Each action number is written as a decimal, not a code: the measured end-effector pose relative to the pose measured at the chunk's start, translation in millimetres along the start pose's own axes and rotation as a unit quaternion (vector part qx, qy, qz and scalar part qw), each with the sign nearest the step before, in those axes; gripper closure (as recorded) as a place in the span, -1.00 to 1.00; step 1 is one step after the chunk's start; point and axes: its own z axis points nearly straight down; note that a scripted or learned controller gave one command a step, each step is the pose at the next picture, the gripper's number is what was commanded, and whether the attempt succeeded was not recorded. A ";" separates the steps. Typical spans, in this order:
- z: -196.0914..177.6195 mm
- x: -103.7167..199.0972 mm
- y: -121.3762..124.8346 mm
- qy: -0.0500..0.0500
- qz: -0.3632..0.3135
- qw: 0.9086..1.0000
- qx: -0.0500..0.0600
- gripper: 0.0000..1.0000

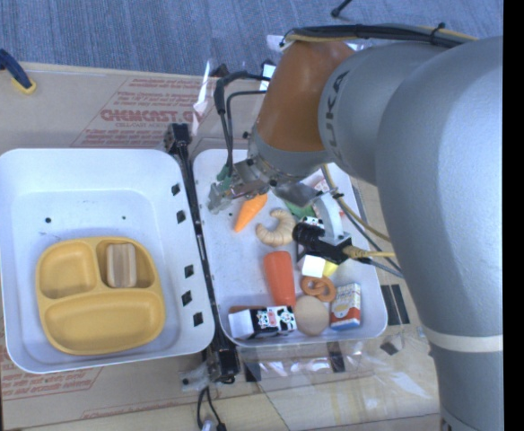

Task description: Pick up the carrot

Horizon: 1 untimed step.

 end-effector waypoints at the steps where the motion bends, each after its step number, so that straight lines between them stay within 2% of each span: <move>1: -56.6 -3.3 -10.6 -0.001 -0.039 0.999 0.000 1.00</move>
